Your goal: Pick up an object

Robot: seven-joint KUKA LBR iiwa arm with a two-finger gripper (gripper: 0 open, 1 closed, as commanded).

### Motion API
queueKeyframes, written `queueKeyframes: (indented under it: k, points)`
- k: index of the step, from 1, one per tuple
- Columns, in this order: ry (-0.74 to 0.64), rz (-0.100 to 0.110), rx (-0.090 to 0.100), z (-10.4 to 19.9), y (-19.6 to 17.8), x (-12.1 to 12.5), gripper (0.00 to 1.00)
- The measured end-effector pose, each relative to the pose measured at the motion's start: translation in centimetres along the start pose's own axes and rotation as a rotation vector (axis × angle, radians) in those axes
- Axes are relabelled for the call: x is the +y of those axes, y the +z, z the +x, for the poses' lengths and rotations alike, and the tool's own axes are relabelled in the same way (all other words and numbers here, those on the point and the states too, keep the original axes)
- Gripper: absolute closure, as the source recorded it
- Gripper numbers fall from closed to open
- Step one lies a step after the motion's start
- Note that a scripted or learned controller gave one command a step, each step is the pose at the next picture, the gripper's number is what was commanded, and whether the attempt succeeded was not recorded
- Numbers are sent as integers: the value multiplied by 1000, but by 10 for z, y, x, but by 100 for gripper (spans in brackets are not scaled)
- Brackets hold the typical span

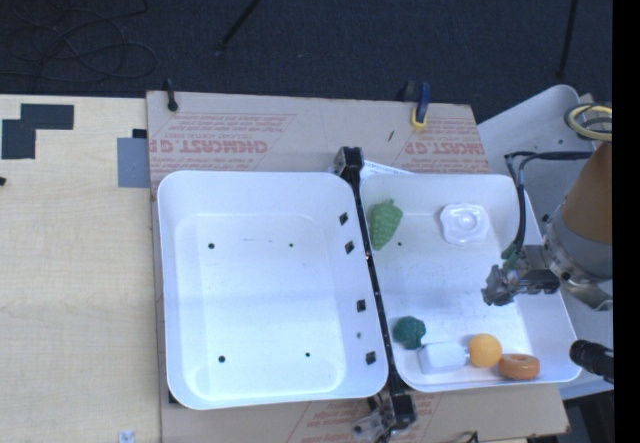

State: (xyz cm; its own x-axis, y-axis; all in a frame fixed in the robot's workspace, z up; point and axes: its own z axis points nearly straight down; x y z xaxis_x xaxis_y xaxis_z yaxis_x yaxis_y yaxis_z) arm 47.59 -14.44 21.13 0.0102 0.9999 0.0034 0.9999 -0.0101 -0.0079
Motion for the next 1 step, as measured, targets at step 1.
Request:
queueKeyframes:
  k: [1]
  points:
    - [-10, -9, -4, 32, 128, 1, 100]
